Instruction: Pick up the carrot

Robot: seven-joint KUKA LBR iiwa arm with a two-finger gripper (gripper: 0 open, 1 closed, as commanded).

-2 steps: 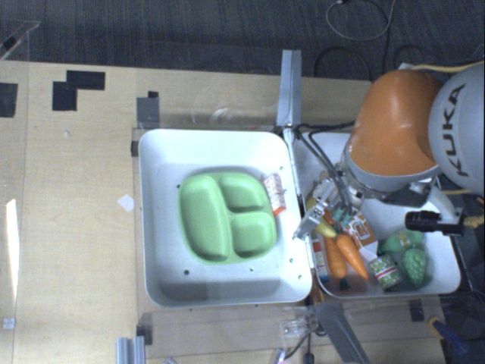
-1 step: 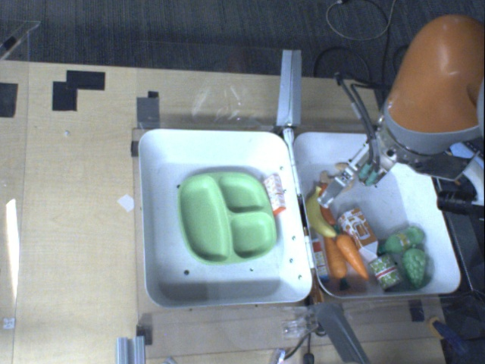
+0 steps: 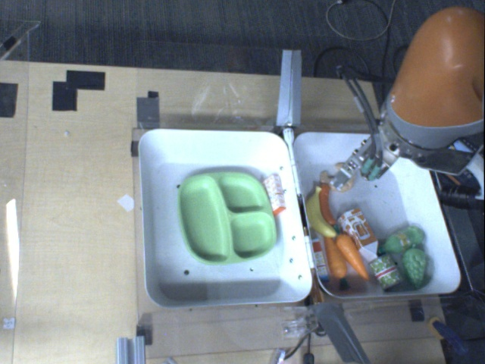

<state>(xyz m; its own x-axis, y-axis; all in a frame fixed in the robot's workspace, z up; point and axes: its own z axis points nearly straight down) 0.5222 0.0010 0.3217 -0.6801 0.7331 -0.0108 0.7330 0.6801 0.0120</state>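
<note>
Carrot lies flat in the right bin, near its front-left corner — banana to its left, a small carton touching its upper side, green items to its right. Not lifted. End effector hangs over the bin's upper-left part, above the banana's far end and apart from the carrot; cannot tell whether it is wide or narrow, tip too small and cluttered. Nothing visibly held. Left bin has a green tray. Judgement: task at approach stage — reposition over carrot, descend, close, lift all remain.
</note>
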